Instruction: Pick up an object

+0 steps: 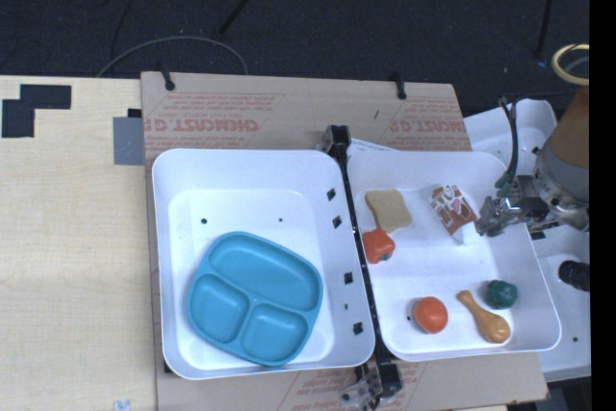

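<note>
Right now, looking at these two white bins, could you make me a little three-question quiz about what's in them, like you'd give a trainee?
1. True or false: the blue divided plate lies in the left bin.
2. Which item in the right bin sits closest to the gripper? A) orange ball B) patterned packet C) tan sponge-like piece
3. Fill in: the dark green ball lies beside a tan ______-shaped toy.

Key: 1 true. 2 B, the packet lies just left of the gripper, at the bin's far right side. 3 drumstick; its thin end points toward the orange ball.
</note>
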`<action>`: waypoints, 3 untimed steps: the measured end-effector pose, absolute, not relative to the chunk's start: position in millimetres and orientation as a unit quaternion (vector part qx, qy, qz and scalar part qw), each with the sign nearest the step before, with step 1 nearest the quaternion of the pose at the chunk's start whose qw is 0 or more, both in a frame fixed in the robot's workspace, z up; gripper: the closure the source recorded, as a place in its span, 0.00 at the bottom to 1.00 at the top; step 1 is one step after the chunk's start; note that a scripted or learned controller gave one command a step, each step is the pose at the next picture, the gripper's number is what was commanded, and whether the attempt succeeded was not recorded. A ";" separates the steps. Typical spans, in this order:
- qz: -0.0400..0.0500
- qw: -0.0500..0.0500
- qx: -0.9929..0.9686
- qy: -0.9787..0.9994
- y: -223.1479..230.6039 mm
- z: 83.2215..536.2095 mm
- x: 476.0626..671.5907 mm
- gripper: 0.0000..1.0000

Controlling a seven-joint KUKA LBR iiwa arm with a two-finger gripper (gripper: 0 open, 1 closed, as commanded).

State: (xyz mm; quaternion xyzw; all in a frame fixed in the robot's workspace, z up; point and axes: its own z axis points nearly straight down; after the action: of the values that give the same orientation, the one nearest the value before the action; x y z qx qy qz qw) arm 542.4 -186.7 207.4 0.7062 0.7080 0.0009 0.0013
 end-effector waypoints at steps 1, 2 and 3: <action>0.001 0.001 0.706 0.708 -187.3 241.3 543.3 1.00; 0.000 -0.002 0.706 0.709 -137.7 238.0 545.5 1.00; 0.000 -0.002 0.705 0.709 -89.7 244.7 558.1 1.00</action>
State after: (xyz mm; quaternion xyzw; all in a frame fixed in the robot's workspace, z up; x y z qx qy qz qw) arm 558.1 -89.7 244.7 0.7053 0.7089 0.0001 -0.0015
